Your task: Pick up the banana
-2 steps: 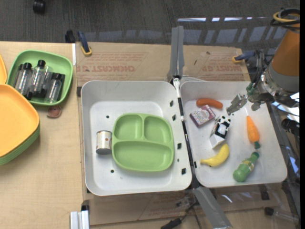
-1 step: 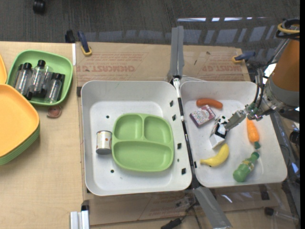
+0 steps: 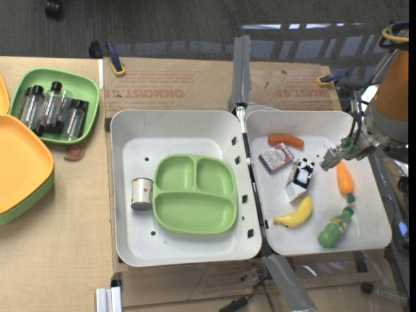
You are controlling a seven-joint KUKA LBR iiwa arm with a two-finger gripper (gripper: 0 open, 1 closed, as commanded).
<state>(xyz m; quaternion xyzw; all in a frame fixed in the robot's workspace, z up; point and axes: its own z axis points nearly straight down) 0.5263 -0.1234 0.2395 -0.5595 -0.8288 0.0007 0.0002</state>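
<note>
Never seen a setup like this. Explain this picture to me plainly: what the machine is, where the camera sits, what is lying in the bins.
One camera looks down at a slant on a bench with two white bins. The grey and orange thing at the right is a robot arm; its hand hovers over the right bin. That bin holds a banana, a carrot, a green bottle, a red sausage, a pink packet and a small black and white box. The left bin holds a green divided plate and a small can. The banana lies untouched.

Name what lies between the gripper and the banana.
In the camera view, a black-and-white carton lies between the gripper and the banana, slightly left of the line.
</note>
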